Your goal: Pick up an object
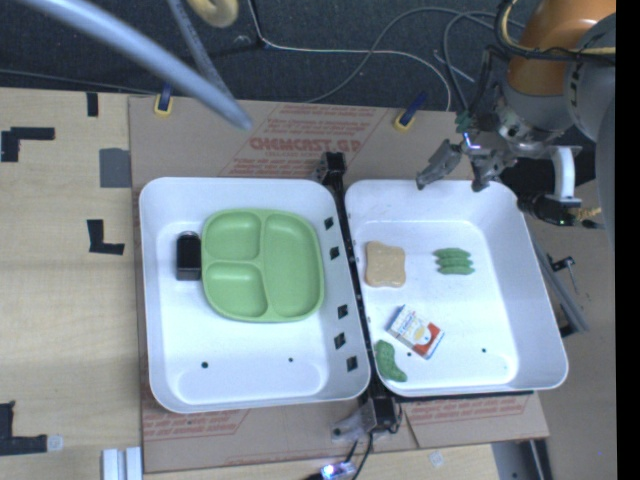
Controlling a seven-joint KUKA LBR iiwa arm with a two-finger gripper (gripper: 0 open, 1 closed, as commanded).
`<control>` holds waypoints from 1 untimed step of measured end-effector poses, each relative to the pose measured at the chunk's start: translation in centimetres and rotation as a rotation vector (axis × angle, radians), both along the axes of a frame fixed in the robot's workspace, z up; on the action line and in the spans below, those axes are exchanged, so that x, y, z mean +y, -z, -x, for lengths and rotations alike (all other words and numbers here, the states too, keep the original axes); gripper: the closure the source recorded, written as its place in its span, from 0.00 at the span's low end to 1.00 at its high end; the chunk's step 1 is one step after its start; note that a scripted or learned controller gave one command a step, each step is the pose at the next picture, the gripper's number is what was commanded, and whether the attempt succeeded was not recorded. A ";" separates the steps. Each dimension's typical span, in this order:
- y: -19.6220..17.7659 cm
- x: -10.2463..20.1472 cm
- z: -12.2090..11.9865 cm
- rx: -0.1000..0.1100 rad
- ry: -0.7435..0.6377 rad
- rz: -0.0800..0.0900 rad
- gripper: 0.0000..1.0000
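The right bin (pixel 500 368) holds a tan toast-shaped piece (pixel 384 264), a green pea pod (pixel 453 260), a small white, red and blue packet (pixel 414 332) and a dark green piece (pixel 390 361) near its front left corner. My gripper (pixel 459 168) hangs open above the bin's back edge, up and right of the pea pod, with nothing between its two fingers. The grey arm with its orange band (pixel 565 13) reaches in from the upper right.
The left bin (pixel 170 368) holds a green divided plate (pixel 263 265) and a small black block (pixel 187 256) beside it. A black divider (pixel 343 268) separates the bins. Cables trail across the dark area behind the bench. A grey bar (pixel 130 38) crosses the upper left.
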State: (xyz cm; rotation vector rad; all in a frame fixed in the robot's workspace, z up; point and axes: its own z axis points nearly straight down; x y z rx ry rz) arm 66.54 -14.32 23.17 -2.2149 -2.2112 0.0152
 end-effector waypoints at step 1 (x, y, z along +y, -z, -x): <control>-0.9 0.0 -0.3 -0.014 -0.003 0.002 0.00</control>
